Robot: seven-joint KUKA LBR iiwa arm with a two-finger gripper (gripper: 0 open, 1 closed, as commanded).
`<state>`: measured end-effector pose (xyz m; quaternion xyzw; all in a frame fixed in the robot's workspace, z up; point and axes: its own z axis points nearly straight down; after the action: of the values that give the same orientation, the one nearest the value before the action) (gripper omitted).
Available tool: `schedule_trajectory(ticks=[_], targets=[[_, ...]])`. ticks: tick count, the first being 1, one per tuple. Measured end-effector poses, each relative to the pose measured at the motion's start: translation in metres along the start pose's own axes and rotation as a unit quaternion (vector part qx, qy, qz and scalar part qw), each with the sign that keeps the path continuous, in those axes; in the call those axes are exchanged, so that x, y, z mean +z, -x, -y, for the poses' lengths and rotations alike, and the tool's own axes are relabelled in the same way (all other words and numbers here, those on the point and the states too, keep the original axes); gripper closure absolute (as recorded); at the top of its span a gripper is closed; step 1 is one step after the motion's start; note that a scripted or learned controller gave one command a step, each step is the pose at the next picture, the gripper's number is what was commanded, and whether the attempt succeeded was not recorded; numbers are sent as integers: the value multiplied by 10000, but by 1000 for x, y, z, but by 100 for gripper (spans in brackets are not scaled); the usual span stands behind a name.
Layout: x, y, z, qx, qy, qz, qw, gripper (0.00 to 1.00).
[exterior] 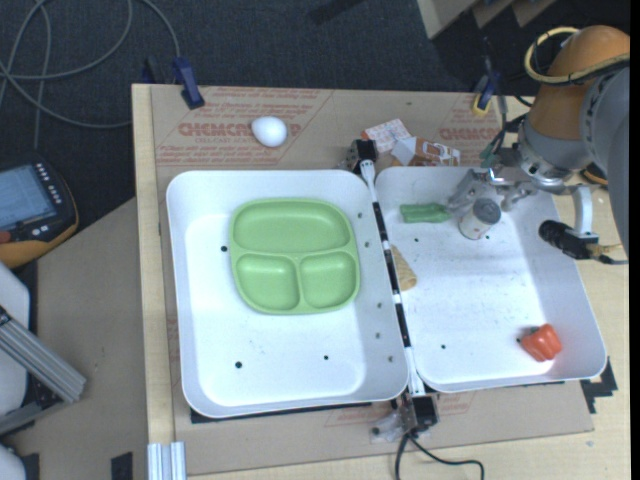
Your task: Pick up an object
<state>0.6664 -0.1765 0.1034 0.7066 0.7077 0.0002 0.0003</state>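
Objects lie scattered in the right bin (560,298), 1 of 2 shallow white bins set side by side on the bench: a flat green piece (424,212) near the bin's far left corner, an orange object (541,343) near its front right corner, and a tan, flat item (402,268) against the left wall by the divide. The gripper (478,211) hangs low over the far part of this bin, just right of the green piece and seemingly apart from it, well away from the orange object. Nothing shows between its tips, and whether they are spread or pressed together cannot be told from this slant. The grey arm (585,103) reaches in from the right, its orange band high at the upper right and the wrist bent down toward the bin. The left bin (200,368) holds a light green plate (295,253) with 3 compartments, lying flat. Behind the bins, on the brown board (160,168), rest a white egg-shaped object (268,130) and some crumpled wrappers (400,143), with blue clamps (187,81) at the board's far edge.
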Motion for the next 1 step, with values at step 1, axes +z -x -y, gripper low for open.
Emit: schedule_trajectory(ticks=[1], targets=[[18,-4,0,1,-7,1,10000,0]])
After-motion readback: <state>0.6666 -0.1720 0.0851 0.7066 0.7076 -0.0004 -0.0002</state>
